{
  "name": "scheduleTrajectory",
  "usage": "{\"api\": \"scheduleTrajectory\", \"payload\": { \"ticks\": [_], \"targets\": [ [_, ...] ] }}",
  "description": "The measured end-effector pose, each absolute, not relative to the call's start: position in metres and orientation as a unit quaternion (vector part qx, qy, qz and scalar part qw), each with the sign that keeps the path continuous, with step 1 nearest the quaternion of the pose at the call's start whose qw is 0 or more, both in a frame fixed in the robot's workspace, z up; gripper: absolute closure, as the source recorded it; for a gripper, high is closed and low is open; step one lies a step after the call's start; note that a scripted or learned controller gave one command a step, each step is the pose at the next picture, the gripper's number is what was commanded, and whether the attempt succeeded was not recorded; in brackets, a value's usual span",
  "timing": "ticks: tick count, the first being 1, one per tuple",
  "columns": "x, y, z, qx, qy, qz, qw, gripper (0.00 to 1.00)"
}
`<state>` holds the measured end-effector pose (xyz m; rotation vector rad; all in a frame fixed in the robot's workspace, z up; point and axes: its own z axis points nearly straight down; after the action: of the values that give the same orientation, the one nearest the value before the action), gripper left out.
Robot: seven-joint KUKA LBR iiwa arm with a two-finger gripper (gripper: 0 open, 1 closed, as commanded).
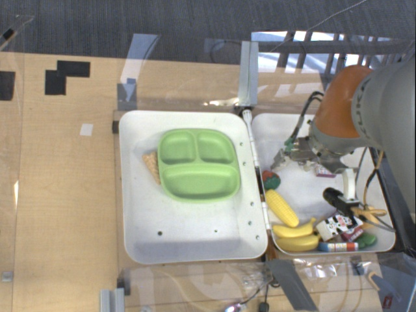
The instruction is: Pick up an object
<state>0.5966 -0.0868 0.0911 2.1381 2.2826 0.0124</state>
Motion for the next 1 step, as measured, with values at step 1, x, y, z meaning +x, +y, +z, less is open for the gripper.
{"api": "scheduleTrajectory", "payload": {
  "ticks": [1],
  "targets": [
    [0.6674,-0.1003,0.0885,0.659,0.752,0.0032,0.005,0.0]
  ]
}}
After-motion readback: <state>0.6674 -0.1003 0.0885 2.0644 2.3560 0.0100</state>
